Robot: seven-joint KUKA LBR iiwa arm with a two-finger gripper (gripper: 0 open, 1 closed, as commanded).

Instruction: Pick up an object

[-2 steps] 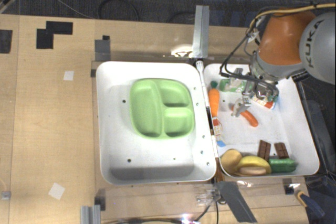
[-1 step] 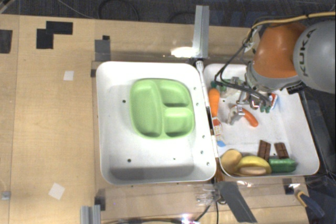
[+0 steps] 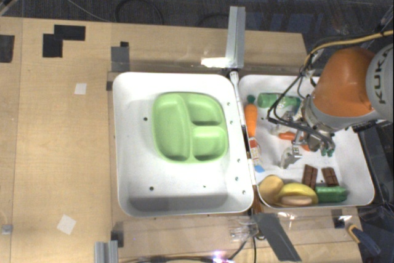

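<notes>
While the arm (image 3: 354, 86) reaches in from the right over the right bin (image 3: 364, 191), its fingers (image 3: 300, 151) hang above the bin's bare middle floor; how far apart they stand cannot be told, and nothing shows between them. Nearest pickable things: two brown blocks (image 3: 309, 176), just below and right of the fingers, apart from them. One carrot (image 3: 250, 119) lies well to their left by the bin's left wall. One green bottle (image 3: 274, 101) sits at the far end. Along the near wall: one yellowish round fruit (image 3: 270, 185), one banana (image 3: 298, 190), one green vegetable (image 3: 332, 194), side by side. Left bin (image 3: 132, 194) carries one green divided tray (image 3: 188, 126). Both bins sit on the worktop (image 3: 55, 151).
</notes>
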